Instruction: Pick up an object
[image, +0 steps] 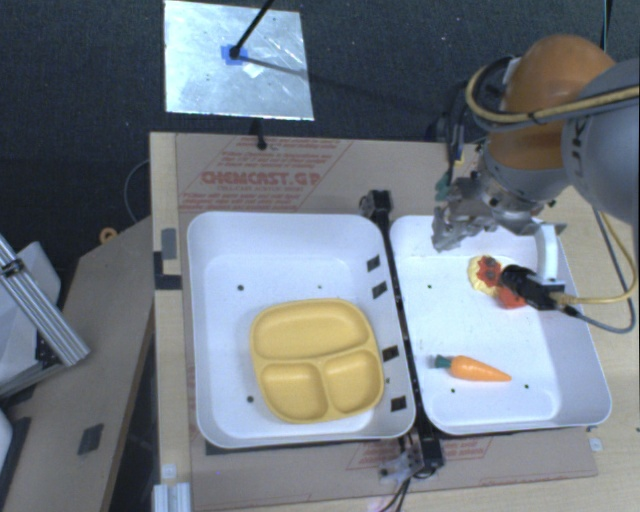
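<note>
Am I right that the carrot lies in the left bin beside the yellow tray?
Not quite. The camera view shows the carrot in the right bin, across the divider from the yellow tray, which sits alone in the left bin.

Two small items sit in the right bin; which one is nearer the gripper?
The red-and-yellow toy near the bin's far edge, just right of the gripper. The orange toy carrot lies farther off, toward the near edge.
</note>
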